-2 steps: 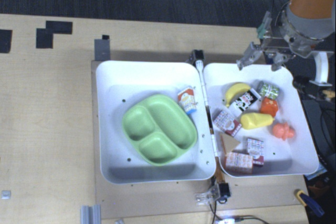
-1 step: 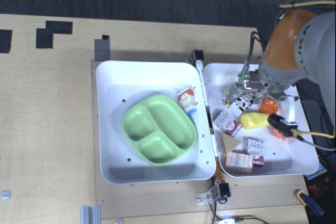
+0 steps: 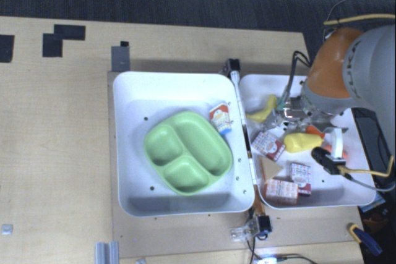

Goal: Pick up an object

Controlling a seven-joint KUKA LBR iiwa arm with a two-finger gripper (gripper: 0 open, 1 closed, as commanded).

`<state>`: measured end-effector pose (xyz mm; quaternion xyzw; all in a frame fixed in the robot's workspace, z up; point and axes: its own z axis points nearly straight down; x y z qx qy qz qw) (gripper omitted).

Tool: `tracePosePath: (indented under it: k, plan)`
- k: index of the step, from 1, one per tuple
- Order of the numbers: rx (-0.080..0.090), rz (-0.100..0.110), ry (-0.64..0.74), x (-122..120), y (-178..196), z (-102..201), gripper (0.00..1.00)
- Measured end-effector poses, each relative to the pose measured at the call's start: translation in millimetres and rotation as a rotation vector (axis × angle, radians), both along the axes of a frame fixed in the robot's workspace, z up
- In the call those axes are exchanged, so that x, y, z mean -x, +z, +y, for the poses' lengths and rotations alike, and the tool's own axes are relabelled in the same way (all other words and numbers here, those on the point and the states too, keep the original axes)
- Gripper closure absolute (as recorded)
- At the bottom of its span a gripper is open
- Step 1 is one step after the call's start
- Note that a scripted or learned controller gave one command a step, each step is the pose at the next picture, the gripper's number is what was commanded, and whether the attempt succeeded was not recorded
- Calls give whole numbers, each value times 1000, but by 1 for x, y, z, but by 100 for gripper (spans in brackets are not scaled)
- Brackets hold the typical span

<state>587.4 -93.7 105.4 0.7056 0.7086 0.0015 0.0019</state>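
Fingers (image 3: pixel 289 115) hang low over one white bin (image 3: pixel 349 190), at the end of the grey arm (image 3: pixel 371 65) with its orange band. You cannot tell if they are spread or pressed together; that spot is too small and blurry.

Just beside the fingers, on the side away from the arm, lies a yellow banana (image 3: pixel 267 109). Just below them in the picture sits a yellow lump (image 3: pixel 302 143), and an orange bit (image 3: pixel 314 130) looks to touch it. A small red and white box (image 3: pixel 267 144) lies near the fingers, below the banana. Farther down from the fingers you see a tan wedge (image 3: pixel 271 167) and two more boxes (image 3: pixel 281 190).

Well apart from the fingers, past the banana, the other bin (image 3: pixel 136 108) holds a green plate (image 3: pixel 187 151) and a little carton (image 3: pixel 221 117). Both bins sit on your table (image 3: pixel 62 133).
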Motion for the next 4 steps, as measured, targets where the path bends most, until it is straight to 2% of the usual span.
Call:
tracePosePath:
  k: [1, 2, 3, 4]
  plan:
    - [-1, -4, 3, -2, 11, 1, 100]
    - [-2, -4, 3, -2, 11, 1, 0]
    - [-2, -7, 6, -3, 22, 2, 100]
    - [-2, -7, 6, -3, 22, 2, 0]
